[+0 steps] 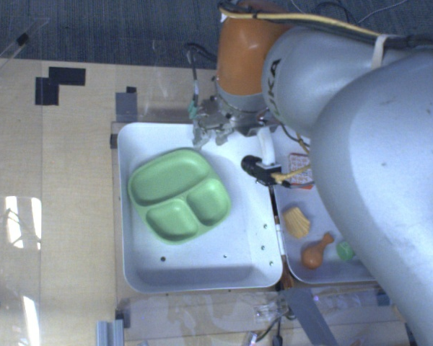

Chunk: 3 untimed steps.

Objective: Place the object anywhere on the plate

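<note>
A light green plate (179,193) with three compartments lies in the left white bin (202,272), and nothing rests on it. My gripper (210,135) hangs over the far rim of that bin, just beyond the plate's far edge. Its two fingers stand apart with nothing between them. In the right bin (303,274) lie a yellow ridged piece (297,222), a brown drumstick-shaped toy (316,251) and a small green item (344,251), partly hidden by the arm.
The large grey arm covers most of the right bin. A red and white packet (300,170) shows beneath it near the divider. A black fitting with a yellow cable (261,169) hangs off the wrist over the divider between the bins.
</note>
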Each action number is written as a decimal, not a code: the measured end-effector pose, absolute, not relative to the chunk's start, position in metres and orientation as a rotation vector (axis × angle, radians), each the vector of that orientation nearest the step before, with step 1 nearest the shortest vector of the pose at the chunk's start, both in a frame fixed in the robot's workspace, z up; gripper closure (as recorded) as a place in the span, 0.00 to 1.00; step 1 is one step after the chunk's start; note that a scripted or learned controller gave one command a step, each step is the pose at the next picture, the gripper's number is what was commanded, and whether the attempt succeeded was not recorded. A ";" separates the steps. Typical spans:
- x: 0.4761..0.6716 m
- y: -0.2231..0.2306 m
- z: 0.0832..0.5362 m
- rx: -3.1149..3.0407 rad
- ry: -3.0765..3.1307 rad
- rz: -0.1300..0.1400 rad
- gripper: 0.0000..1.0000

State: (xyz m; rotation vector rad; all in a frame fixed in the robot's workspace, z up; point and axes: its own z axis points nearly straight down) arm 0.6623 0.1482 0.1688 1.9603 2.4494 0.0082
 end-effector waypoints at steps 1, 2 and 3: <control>0.662 0.148 0.169 1.961 2.449 0.009 0.00; 0.640 0.202 0.108 2.083 2.328 0.020 0.00; 0.647 0.230 0.196 2.167 2.270 0.010 0.00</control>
